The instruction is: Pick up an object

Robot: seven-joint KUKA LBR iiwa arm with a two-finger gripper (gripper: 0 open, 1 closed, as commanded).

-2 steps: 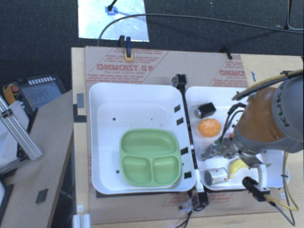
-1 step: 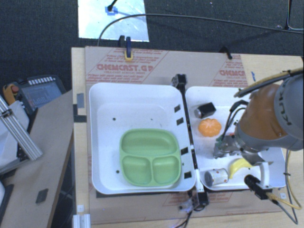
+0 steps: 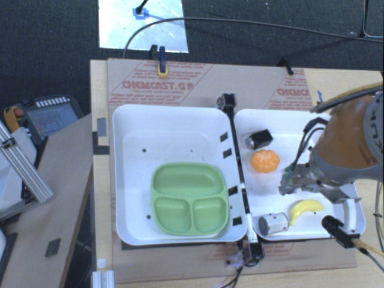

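Note:
The right bin [image 3: 282, 116] holds an orange mandarin [image 3: 264, 161], a small black cylinder [image 3: 260, 138], a yellow banana [image 3: 305, 209] and a silver can [image 3: 272, 223] lying on its side. My gripper [image 3: 287, 183] hangs low over the middle of this bin. It is just right of the mandarin and above the banana's upper end. The grey wrist and orange band of the arm [image 3: 348, 146] cover the bin's right side.
The left bin [image 3: 135, 161] holds a green divided plate [image 3: 190, 198]. A black divider with clips [image 3: 235, 161] runs between the bins. A teach pendant [image 3: 51, 117] and an aluminium rail [image 3: 24, 167] lie off the bench at left.

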